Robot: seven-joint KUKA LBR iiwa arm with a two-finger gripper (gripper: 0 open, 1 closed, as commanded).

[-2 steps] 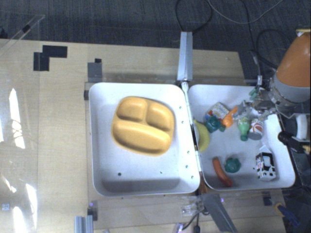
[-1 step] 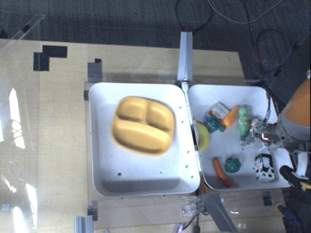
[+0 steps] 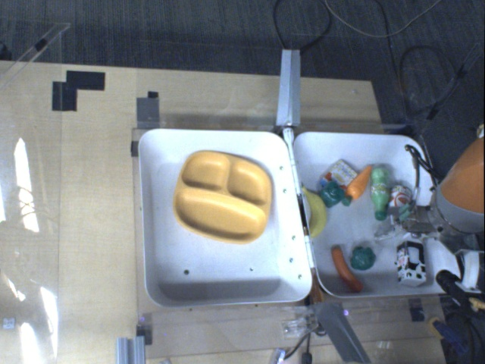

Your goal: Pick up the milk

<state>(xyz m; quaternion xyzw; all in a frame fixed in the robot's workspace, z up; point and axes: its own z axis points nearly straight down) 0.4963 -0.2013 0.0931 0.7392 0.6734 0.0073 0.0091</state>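
Two bins are sitting side by side on the desk (image 3: 91,203). The bread (image 3: 223,196) is lying alone in the left bin (image 3: 159,271). In the right bin (image 3: 322,146), the milk (image 3: 411,263) is standing near the right wall, the bottle (image 3: 380,192) lying behind it (gripper (image 3: 403,226) hovering between them), the sausage (image 3: 345,269) lying toward the front.

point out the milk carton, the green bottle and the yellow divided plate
milk carton (image 3: 410,264), camera view, on its black-and-white spotted side
green bottle (image 3: 380,192), camera view, on the middle of its body
yellow divided plate (image 3: 223,196), camera view, near the centre where its compartments meet
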